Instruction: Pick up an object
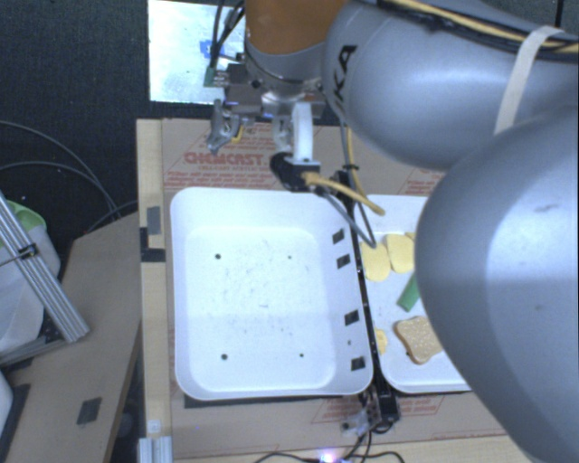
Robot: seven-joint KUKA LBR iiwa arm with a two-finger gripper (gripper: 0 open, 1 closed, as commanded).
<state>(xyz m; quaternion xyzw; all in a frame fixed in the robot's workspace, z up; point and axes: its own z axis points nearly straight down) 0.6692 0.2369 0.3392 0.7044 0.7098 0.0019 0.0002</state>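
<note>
Looming closest is the grey arm (493,271), which reaches in from the right and hides much of the right bin (398,380). Its orange band (285,23) sits at the top of the view, and below that the hand (222,134) hangs over the printed brown sheet (226,161) on the table (154,298), just beyond the far rim of the left bin (194,271). At this angle I cannot tell whether the hand is open or closed, and nothing is seen in its grip.

The things to pick lie in the visible part of the right bin, well apart from the hand. Two yellow pieces (377,262) rest side by side near the divider. A green piece (410,292) lies just below them. Nearer the front is what looks like a toast slice (418,339), with a small yellow bit (381,341) beside it.
</note>
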